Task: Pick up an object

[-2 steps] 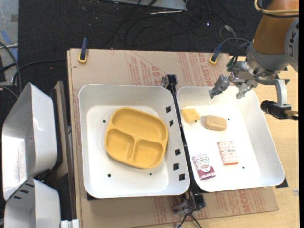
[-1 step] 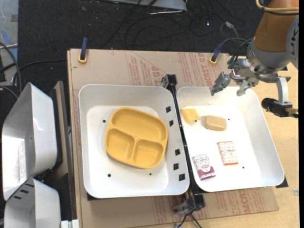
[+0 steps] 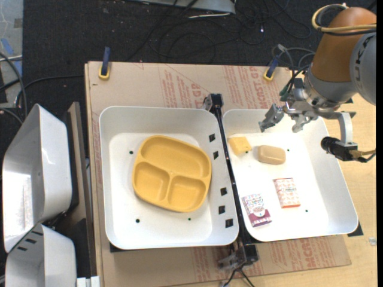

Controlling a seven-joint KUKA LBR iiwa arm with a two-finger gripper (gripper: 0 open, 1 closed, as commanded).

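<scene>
In the right bin [image 3: 335, 202] lie a yellow cheese-like wedge [image 3: 240, 144], a tan bread roll [image 3: 271, 155], a red and white packet [image 3: 286, 192] and a purple and white packet [image 3: 257, 209]. My gripper [image 3: 283, 119] hangs over the bin's back part, just above and behind the roll. Its two fingers stand apart, open, with nothing between them.
The left bin [image 3: 114, 178] holds a yellow sectioned plate [image 3: 172, 173]. A black divider with clips [image 3: 222, 160] runs between the bins. A white container [image 3: 33, 166] stands at the far left. Cables lie on the dark floor behind the bench.
</scene>
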